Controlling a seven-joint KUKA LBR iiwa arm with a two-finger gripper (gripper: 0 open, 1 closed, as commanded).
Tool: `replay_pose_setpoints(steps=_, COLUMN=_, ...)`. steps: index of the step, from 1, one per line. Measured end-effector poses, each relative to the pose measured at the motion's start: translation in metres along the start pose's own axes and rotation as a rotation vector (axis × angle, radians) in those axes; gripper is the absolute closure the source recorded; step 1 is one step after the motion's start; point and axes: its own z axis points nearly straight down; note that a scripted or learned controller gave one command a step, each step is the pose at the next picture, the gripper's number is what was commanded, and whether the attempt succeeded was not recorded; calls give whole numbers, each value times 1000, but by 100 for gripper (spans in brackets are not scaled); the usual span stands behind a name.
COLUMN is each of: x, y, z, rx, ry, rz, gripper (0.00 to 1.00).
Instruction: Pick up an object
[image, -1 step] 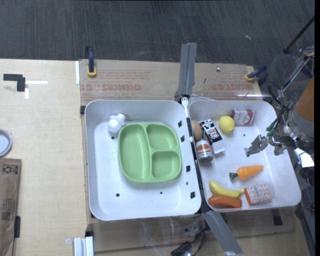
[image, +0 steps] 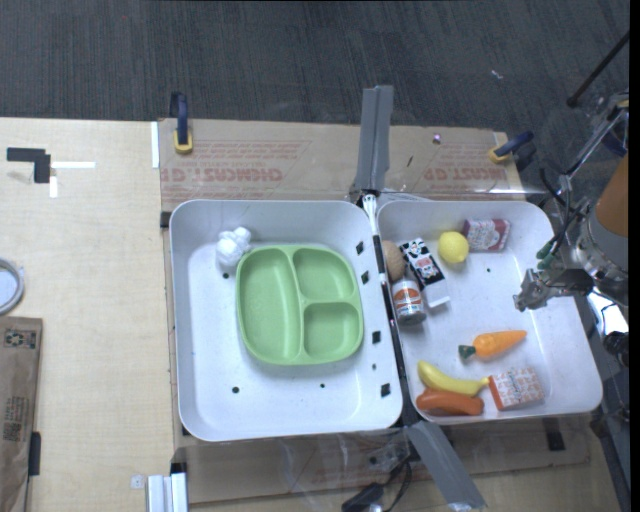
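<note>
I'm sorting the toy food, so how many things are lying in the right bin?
8: a lemon, packet, carton, egg and can near the back; a carrot mid-bin; a banana, sausage and box in front. Make that 9.

Pale wooden bench (image: 90, 300), dark grey carpet (image: 250, 50) (beyond it), even light

Setting: robotics test laboratory. The counter (image: 80, 300) is a plain light wood sheet with black tape marks at 10 o'clock. Two shallow white bins (image: 200, 400) sit side by side at centre, against cardboard fixed by yellow clamps (image: 181, 135) at 12 o'clock. Toy food items (image: 492, 344) occupy the 3 o'clock bin. Dark carpet (image: 250, 50) lies beyond.
</note>
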Motion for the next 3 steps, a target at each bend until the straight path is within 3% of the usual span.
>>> replay_pose_setpoints(steps=1, x=0, y=0, z=0, rx=0, ry=0, rz=0, gripper=0)
replay_pose_setpoints(steps=2, x=-7, y=-32, z=109, rx=-3, ry=0, rz=-91, gripper=0)
replay_pose_setpoints(steps=3, x=22, y=18, z=118, rx=-5, ry=-1, rz=-159, gripper=0)
